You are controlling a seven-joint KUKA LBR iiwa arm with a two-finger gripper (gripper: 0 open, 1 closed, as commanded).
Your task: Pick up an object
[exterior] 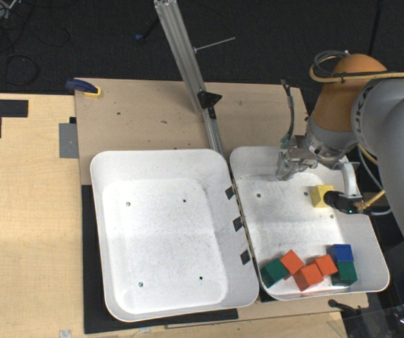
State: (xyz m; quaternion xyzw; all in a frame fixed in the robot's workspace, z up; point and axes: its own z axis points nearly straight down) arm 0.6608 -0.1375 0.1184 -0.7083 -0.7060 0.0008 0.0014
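Observation:
My gripper (pixel 291 166) hangs over the far end of the right bin (pixel 279 210), its grey fingers pointing down with nothing seen between them. A yellow block (pixel 320 195) lies on the bin floor to the right of the gripper, apart from it. At the bin's near end sits a cluster of blocks: a green one (pixel 274 271), an orange one (pixel 292 262), two more orange ones (pixel 316 271), a blue one (pixel 341 253) and a dark green one (pixel 345 274).
The left bin (pixel 163 231) lies beside the right one, joined by black clips (pixel 236 222). A slanted aluminium rail (pixel 188 69) rises behind the bins. The arm's orange band (pixel 346 83) and grey body fill the right side.

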